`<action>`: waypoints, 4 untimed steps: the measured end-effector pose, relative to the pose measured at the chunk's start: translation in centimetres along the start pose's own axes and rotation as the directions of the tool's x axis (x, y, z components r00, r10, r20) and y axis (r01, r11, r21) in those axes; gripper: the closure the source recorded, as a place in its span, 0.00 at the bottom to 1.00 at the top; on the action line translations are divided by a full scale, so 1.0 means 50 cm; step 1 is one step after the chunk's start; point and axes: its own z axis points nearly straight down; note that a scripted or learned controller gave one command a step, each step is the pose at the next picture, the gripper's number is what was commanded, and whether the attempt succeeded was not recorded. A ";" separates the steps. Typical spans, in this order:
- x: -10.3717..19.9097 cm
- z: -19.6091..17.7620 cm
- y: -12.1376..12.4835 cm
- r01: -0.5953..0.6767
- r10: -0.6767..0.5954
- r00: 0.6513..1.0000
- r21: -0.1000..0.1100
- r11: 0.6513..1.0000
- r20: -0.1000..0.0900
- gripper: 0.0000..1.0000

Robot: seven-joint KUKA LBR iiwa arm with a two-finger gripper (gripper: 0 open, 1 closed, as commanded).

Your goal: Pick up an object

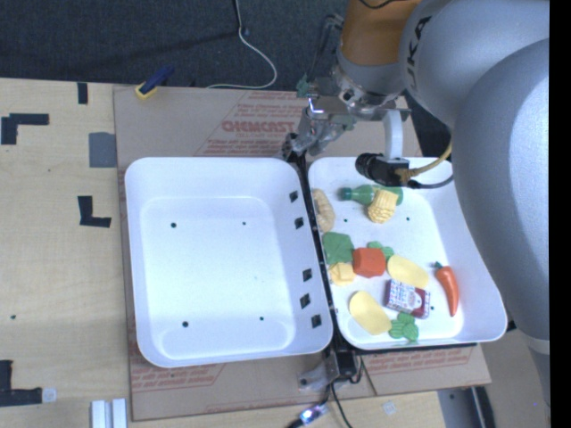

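Green broccoli piece (404, 329) at right bin (473, 266) near edge. Toy foods, roughly ten, clustered in this bin: one corn cob (382, 206), one red pepper (448, 290). Gripper (303, 145) at far-left corner, above them; jaw state unclear.

Arm (482, 105) cut off by the top and right edges, hiding the right bin's (446, 221) far right corner and much of its right rim. Gripper (308, 136) a tangle of metal over the far end of the seam between the bins; fingers too small and cluttered to read. Label on the red packet (407, 299) too small to make out. Green piece (404, 329) near the packet half tucked under it, shape unclear. Cable (254, 47) running off the top edge. Clamp (330, 377) at the near edge partly under the bins, blurred.
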 end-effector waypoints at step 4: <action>0.393 -0.543 0.000 -0.006 0.006 1.000 -0.011 1.000 0.002 1.00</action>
